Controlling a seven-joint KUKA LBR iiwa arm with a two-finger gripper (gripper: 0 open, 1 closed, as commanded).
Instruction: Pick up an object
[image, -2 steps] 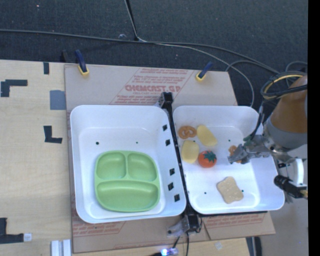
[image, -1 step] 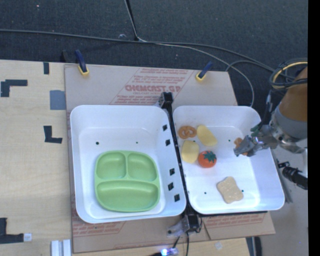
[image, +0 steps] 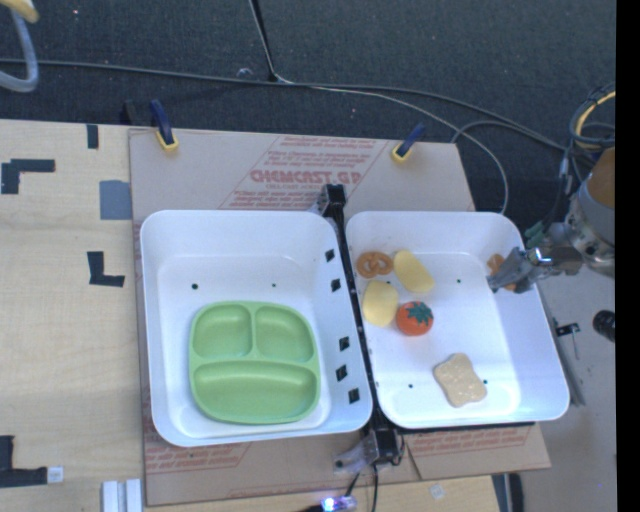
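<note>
The cracker (image: 459, 380) lies nearest. The hand (image: 512, 270) hovers at the right bin's (image: 540, 340) far right rim, fingers seemingly pinching a small orange-brown piece (image: 497, 264). So thin a grip could slip; the tomato (image: 414, 317), lemon (image: 412, 270) and pretzel (image: 375, 264) sit well apart.

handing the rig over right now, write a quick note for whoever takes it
Gripper: at the right bin's right rim, with something small and orange-brown at its tip; too blurred to say if it is gripped.
Right bin: pretzel, two pale yellow pieces, tomato, cracker-like piece, all lying on the floor.
Left bin: green divided plate.
Done: no pick confirmed.
Left: check the tip; if nothing is gripped, go for an object, perhaps the cracker-like piece, which lies apart from the others.
</note>
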